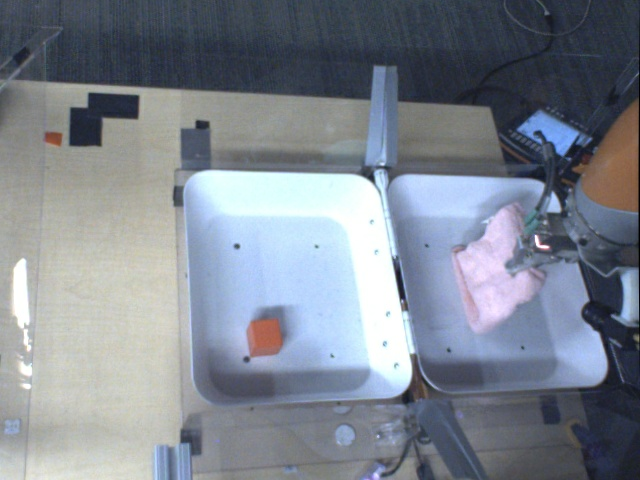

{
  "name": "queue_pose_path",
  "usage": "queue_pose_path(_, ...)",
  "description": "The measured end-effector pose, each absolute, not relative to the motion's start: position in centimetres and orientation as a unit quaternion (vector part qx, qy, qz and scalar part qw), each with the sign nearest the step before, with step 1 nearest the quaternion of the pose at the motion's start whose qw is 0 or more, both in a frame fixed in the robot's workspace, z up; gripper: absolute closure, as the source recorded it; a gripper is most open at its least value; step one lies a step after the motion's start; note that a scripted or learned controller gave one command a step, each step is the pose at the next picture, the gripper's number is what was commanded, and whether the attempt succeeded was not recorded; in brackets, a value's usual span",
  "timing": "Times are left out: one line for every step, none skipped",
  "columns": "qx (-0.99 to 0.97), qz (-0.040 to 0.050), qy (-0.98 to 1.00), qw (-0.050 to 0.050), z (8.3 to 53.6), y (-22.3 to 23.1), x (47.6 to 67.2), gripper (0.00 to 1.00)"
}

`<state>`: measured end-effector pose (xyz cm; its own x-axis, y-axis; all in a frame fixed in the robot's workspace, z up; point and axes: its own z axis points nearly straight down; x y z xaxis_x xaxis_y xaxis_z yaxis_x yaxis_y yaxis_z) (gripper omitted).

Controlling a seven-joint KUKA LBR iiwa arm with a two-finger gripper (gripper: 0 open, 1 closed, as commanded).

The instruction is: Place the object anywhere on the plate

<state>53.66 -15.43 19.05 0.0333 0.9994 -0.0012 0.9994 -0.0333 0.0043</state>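
While no plate visible anywhere on bench, placing judged not yet done. Orange block lying loose in left bin, toward 7 o'clock of floor, untouched, well apart from arm. Right bin holding crumpled pink cloth, toward 3 o'clock. Gripper low over cloth's right edge; whether open or closed, cannot tell. Left to do, by judgement: pick-up, carry, set-down.
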Motion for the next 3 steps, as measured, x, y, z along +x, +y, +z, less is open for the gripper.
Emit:
queue_pose_path(0.716, 0.0013, 0.698, 0.003, 22.4, -15.3, 54.0, 1.0)
queue_pose_path(0.561, 0.0007, 0.828, 0.002, 22.4, -10.9, 54.8, 1.0)
queue_pose_path(0.384, 0.001, 0.923, 0.003, 23.3, -5.8, 56.9, 1.0)
